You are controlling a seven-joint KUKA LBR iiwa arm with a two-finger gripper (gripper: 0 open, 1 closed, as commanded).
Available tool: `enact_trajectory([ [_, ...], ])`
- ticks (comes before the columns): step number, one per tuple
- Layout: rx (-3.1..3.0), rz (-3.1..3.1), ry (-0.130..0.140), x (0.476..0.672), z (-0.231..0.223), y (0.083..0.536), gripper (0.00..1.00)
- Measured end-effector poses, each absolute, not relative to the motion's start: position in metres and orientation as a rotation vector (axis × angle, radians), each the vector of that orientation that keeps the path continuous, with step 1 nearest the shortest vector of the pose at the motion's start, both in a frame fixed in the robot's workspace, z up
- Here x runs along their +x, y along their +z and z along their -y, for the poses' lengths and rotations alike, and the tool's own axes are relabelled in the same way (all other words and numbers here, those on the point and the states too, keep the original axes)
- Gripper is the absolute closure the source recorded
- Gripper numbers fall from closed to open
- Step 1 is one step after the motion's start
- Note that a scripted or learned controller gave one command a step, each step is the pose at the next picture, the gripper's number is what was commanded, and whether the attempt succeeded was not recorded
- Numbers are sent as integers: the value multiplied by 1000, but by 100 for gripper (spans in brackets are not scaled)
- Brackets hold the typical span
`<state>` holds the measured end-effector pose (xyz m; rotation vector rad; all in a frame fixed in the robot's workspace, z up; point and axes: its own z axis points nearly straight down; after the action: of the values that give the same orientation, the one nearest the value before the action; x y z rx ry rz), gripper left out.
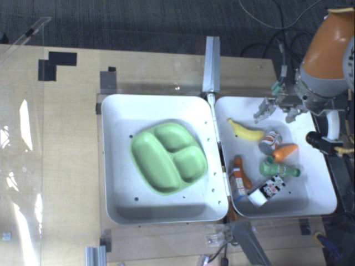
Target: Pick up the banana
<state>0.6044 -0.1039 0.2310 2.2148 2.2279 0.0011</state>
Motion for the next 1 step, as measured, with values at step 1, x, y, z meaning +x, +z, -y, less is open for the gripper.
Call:
enact_trajectory([
  [1, 2254, -2189, 0, 632, 81, 132, 0],
])
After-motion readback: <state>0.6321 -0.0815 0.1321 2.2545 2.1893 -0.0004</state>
